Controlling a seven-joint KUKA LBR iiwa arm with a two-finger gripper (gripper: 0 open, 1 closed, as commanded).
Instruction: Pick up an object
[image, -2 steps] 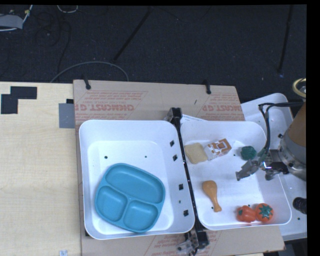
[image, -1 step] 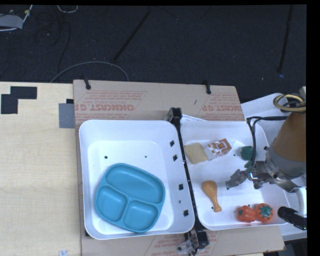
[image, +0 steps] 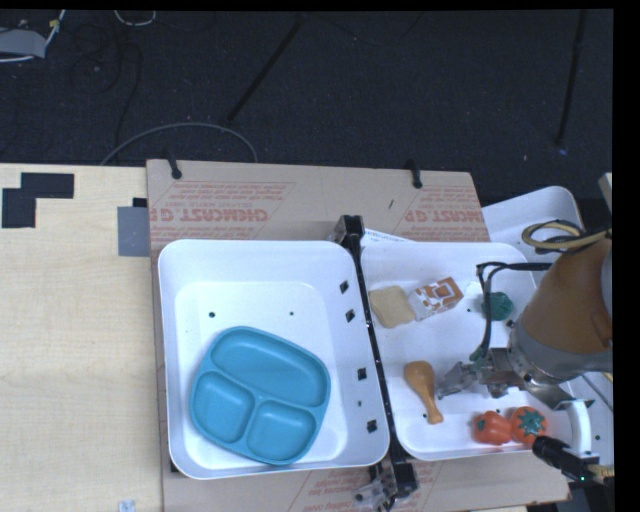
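the tan plastic toy drumstick (image: 424, 389) lies in the right white bin (image: 400, 270), near its middle divider. just right of it the grey two-finger gripper (image: 462, 380) looks spread, holding nothing. the drumstick seems light, rigid and smooth; its narrow shaft suits gripping best.

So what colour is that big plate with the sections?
The divided plate is light blue, lying in the left bin, seen in the camera view.

A robotics lab: white bins (image: 170, 300) on cardboard (image: 300, 205), cables (image: 180, 135) across dark carpet.
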